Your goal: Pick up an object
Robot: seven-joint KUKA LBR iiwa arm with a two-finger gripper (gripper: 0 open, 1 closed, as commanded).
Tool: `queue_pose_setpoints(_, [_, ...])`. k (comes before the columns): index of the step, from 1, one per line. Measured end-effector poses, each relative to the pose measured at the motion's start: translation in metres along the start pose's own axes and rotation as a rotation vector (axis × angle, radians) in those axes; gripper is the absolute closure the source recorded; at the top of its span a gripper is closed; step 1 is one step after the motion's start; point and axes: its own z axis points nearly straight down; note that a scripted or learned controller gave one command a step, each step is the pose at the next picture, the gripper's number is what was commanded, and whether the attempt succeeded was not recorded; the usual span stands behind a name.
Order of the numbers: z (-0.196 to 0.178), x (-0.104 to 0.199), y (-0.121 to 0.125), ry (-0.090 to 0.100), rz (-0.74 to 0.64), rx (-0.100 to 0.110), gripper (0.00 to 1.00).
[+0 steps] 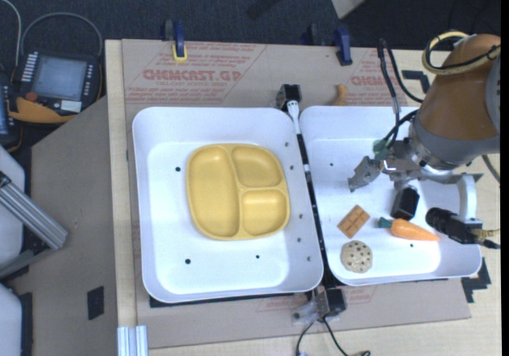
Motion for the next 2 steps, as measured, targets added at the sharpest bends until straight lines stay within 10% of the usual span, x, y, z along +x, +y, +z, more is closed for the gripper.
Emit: queue_pose_setpoints(2, [0.098,-0.001,0.004,0.0,0.001,0.0,0.0])
